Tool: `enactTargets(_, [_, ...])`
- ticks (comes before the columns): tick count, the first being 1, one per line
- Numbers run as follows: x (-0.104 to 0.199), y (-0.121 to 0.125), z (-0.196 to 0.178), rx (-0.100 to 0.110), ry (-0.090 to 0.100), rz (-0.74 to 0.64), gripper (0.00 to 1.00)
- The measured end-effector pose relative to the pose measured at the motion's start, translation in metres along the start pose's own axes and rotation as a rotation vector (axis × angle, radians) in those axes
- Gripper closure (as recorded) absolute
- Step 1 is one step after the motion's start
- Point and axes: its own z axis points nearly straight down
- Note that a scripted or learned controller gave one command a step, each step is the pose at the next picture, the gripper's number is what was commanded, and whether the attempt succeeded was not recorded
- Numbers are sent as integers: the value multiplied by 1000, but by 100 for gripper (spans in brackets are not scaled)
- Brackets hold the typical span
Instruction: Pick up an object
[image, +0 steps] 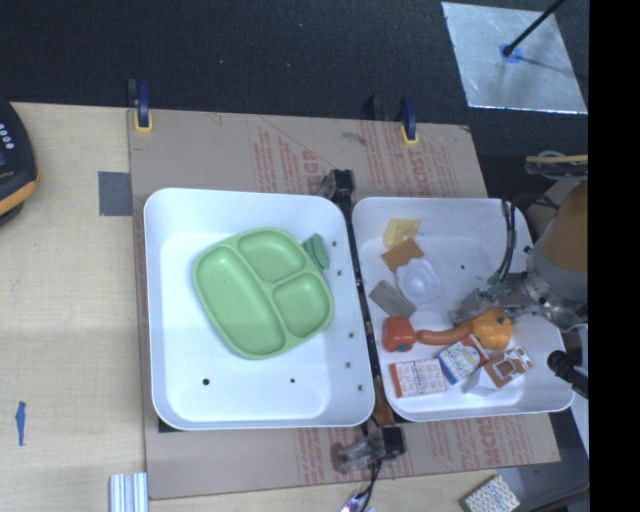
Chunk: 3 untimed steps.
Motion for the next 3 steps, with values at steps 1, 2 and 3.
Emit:
enactTargets(1, [49,88,-8,-14,-1,-2,0])
enactTargets(2, [92,116,-7,0,-1,0,0])
enactTargets(3, [25,80,-7,-3,-3,12,0])
